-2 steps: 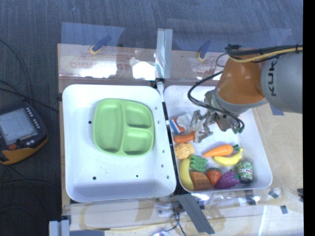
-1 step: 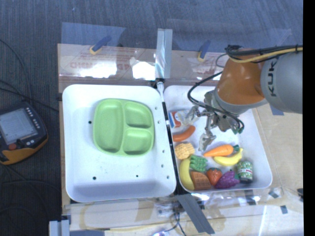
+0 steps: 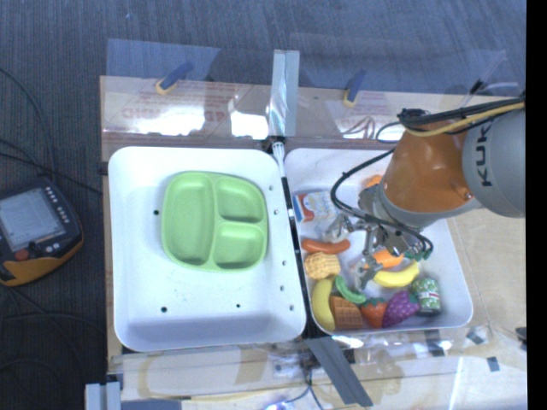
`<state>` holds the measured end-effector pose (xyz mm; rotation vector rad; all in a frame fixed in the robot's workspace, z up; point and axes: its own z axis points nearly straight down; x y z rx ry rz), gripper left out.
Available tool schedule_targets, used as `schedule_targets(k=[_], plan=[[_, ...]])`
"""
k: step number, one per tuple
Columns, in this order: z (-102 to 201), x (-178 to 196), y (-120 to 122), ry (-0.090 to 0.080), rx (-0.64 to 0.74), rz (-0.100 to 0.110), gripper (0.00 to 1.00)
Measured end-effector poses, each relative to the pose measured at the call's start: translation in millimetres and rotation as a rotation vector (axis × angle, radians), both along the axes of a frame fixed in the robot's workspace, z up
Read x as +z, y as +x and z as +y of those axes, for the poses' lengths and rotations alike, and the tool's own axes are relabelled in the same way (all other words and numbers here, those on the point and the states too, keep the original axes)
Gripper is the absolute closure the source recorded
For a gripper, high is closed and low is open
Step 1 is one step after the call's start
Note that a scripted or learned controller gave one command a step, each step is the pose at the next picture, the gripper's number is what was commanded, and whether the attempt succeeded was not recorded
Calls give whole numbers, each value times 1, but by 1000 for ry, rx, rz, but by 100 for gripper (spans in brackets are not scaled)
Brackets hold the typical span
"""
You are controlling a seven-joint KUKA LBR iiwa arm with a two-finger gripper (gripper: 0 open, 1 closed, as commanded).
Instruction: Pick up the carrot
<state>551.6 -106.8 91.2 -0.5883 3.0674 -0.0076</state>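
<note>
Right, nearest me along the right bin's (image 3: 461,301) front wall I see a heap of toy food: a purple grape bunch (image 3: 398,307), a strawberry (image 3: 373,313) and a yellow banana (image 3: 397,275). Just behind them my pincer (image 3: 372,254) hangs over the pile; I cannot tell whether it is released or clenched. The carrot (image 3: 326,246) lies to its left, near the divider between the bins. Further off, the left bin (image 3: 137,314) carries a green compartment plate (image 3: 214,220) on the tabletop (image 3: 120,109).
</note>
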Motion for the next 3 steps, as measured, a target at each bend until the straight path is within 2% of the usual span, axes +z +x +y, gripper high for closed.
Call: schedule_targets(k=[1, 2, 3], plan=[[1, 12, 2, -2, 0, -4, 100], [-33, 7, -54, 1, 82, 18, 100], [-55, 0, -52, 7, -33, 8, 100]])
